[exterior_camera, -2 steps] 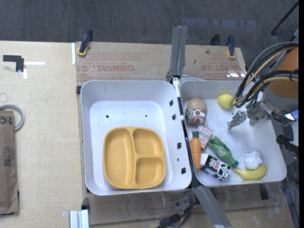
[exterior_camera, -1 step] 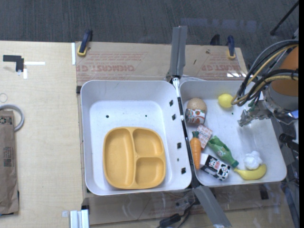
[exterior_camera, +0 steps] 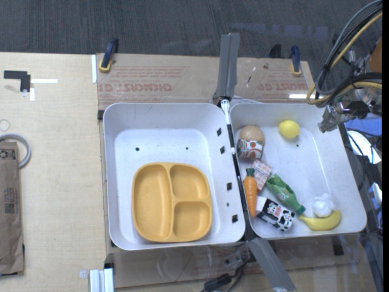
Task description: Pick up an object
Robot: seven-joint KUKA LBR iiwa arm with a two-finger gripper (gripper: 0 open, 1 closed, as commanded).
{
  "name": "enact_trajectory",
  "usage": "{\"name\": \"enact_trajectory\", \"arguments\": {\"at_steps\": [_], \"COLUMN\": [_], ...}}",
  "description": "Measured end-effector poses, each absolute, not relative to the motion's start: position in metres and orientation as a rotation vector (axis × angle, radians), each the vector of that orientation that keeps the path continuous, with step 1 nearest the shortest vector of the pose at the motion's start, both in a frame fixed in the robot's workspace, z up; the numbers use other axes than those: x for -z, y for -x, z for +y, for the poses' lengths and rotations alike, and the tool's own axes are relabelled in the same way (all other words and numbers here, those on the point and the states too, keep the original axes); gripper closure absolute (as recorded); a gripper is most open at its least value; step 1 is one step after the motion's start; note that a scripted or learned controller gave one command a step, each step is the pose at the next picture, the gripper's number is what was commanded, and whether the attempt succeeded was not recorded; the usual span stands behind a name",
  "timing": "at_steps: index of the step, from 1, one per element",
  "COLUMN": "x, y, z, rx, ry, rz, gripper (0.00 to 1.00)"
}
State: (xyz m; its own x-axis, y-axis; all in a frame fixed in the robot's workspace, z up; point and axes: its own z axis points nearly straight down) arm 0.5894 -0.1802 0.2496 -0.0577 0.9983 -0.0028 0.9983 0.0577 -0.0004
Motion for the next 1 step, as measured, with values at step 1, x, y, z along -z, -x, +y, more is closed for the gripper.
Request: {"name": "enact_trajectory", "arguments": {"at_steps": [1], "x": [-0.2498], "y": [-0.6595], "z": [-0.185], "rx": [0.004], "ry": [-1.944], "rz": [2.465], "gripper": [1.0]}}
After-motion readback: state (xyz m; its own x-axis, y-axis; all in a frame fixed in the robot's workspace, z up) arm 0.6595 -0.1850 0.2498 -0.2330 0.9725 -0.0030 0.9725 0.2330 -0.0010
